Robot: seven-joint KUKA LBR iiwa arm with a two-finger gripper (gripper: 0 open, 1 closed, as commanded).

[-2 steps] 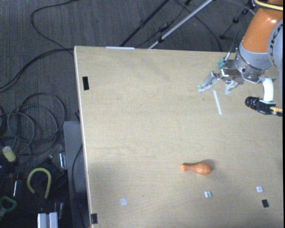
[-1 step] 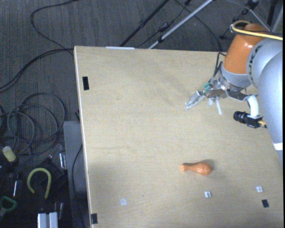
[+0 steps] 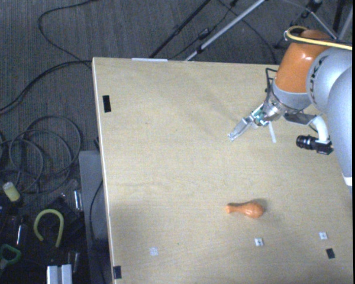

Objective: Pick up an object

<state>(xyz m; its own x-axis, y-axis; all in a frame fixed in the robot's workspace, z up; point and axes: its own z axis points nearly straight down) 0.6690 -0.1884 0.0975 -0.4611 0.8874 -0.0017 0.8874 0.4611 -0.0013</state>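
A small orange object (image 3: pixel 247 209), pear-shaped with a narrow neck pointing left, lies on the tan bench top (image 3: pixel 165 176) toward the lower right. My gripper (image 3: pixel 253 137) hangs over the bench at the right, well above and behind the orange object and apart from it. Its two thin fingers are spread, one reaching left (image 3: pixel 235 134) and one pointing down to the right. Nothing sits between them. The grey arm with its orange band (image 3: pixel 296 67) comes in from the right edge.
Small markers (image 3: pixel 258 241) dot the bench near its lower right, and a black tag (image 3: pixel 106 103) sits by its left edge. Cables, tools and tripod legs lie on the dark carpet left of and behind the bench.
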